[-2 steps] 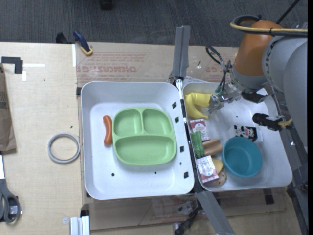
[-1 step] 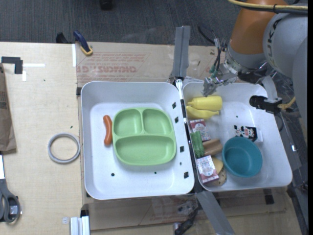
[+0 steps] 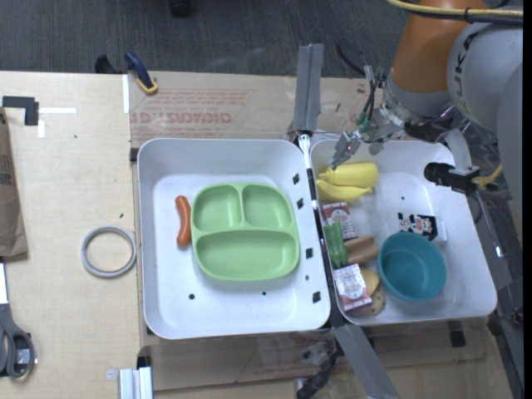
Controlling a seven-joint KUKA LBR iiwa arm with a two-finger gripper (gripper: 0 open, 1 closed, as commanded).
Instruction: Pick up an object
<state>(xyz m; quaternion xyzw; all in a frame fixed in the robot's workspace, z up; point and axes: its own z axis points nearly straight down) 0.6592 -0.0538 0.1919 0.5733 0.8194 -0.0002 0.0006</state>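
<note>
My gripper (image 3: 347, 150) hangs over the back left of the right bin (image 3: 465, 248), just above a yellow banana (image 3: 347, 180); its fingers look slightly apart with nothing between them. Down that bin's left side lie snack packets (image 3: 338, 218), a green stick (image 3: 333, 243), a brown roll (image 3: 361, 248) and another packet (image 3: 350, 283). A teal bowl (image 3: 411, 267) sits at the front, and a small black-and-white packet (image 3: 418, 225) lies behind it. The left bin (image 3: 158, 248) holds a green divided plate (image 3: 244, 231) and an orange sausage (image 3: 183, 221).
The grey arm with its orange band (image 3: 432, 32) comes in from the top right. A grey tape ring (image 3: 109, 250) lies on the bench left of the bins. A blue clamp (image 3: 141, 73) sits at the back, and scissors (image 3: 15, 352) rest at the front left edge.
</note>
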